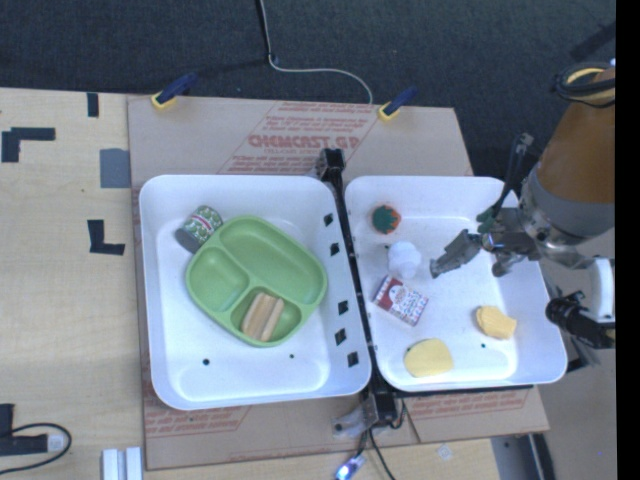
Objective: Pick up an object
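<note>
In the right bin lie a small red and green ball, a white lump, a red and white packet, a large yellow piece and a smaller yellow piece. My gripper hovers over the bin's right middle, above bare floor between the white lump and the smaller yellow piece. It is open, its fingers spread, with nothing between them. One dark finger points left toward the white lump.
The left bin holds a green divided plate with a tan bun in one compartment, and a grey and green can beside the plate. A black divider separates the bins. The arm comes in at right.
</note>
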Robot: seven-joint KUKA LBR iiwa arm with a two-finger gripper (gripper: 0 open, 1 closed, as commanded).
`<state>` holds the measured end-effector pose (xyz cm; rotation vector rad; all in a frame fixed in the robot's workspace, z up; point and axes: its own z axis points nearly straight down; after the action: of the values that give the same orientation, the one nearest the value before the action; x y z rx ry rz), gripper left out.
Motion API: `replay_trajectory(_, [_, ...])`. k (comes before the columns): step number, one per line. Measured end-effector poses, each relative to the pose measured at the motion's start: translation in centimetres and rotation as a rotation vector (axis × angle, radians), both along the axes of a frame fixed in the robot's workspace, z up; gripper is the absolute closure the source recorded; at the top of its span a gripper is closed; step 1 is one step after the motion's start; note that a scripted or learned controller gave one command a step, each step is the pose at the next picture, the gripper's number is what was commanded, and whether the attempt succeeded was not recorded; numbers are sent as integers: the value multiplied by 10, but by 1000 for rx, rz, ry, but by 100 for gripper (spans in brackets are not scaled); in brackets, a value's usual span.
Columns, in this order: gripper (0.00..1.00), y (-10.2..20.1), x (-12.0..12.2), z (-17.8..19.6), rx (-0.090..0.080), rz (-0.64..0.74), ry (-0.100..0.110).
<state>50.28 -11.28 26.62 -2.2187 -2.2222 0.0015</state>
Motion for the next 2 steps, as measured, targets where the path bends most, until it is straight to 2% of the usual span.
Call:
replay_trajectory(1, [0,67,-19,192,0,7,-19])
replay_trajectory(2, [100,64,-19,192,-2,0,-1])
